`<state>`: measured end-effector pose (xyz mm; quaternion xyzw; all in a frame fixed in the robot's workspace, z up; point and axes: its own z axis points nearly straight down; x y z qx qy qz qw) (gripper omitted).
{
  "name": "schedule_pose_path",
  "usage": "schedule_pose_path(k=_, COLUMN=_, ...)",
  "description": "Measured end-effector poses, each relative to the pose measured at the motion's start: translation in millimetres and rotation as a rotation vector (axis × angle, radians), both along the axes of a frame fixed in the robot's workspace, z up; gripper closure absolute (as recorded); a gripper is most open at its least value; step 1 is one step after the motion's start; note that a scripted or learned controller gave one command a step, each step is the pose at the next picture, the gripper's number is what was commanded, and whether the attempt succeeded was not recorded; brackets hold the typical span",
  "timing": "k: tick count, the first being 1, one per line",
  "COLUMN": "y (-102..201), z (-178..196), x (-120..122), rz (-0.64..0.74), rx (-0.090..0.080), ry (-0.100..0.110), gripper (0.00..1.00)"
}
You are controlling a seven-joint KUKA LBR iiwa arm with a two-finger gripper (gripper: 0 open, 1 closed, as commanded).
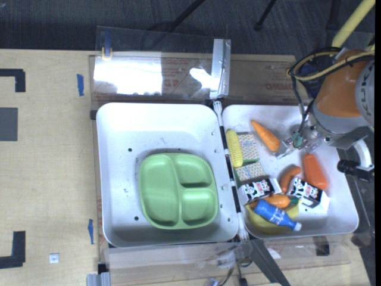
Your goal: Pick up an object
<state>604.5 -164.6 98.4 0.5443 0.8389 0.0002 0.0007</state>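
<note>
Camera view puts the gripper (296, 140), fingers' state untellable, near the right bin's (345, 222) back edge beside 1 carrot (265, 135); it should centre before descending.

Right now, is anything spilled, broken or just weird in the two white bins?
Nothing looks spilled or broken. The toy food in the right bin is jumbled: the blue bottle lies on its side across a yellow piece, and the corn cob sits tight against the wall between the bins. The green divided plate lies flat in the left bin.
</note>
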Motion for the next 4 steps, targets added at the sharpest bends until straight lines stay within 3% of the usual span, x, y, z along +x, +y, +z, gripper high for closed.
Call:
schedule_pose_path(k=1, y=0, z=0, x=0, rz=0.0, rx=0.001, ry=0.001, gripper=0.0)
schedule_pose_path(k=2, y=47, z=-13, x=58, rz=0.133, rx=-0.004, ry=0.018, gripper=0.0)
schedule_pose_path(k=3, y=88, z=86, x=63, rz=0.096, rx=-0.001, ry=-0.001, gripper=0.0)
schedule_pose_path(k=4, y=26, z=-6, x=58, rz=0.324, rx=0.003, ry=0.021, gripper=0.0)
